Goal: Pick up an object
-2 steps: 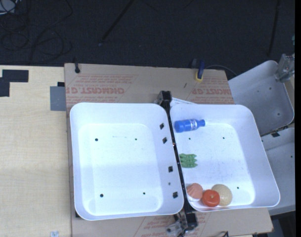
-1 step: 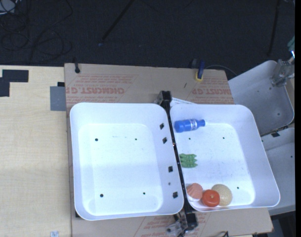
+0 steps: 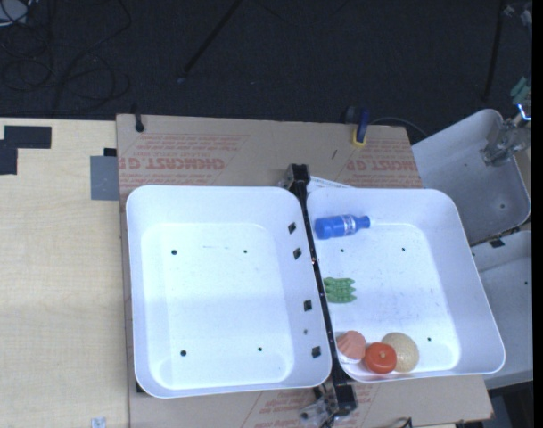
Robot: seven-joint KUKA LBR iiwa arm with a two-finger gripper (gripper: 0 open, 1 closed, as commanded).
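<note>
The right bin [image 3: 449,266] holds several small objects. A blue bottle [image 3: 341,226] with a white cap lies on its side near the bin's back left corner. A green pea pod [image 3: 340,290] rests against the left wall, midway along. At the front left corner sit a pale pink piece [image 3: 350,343], a red tomato [image 3: 380,358] and a beige round object [image 3: 402,349], all close together.
The left bin [image 3: 164,239] stands beside the right one, joined by a black clamp strip [image 3: 311,275]. Both rest on a cardboard sheet [image 3: 218,154]. A grey metal plate [image 3: 481,172] lies at the back right, beyond the right bin.
</note>
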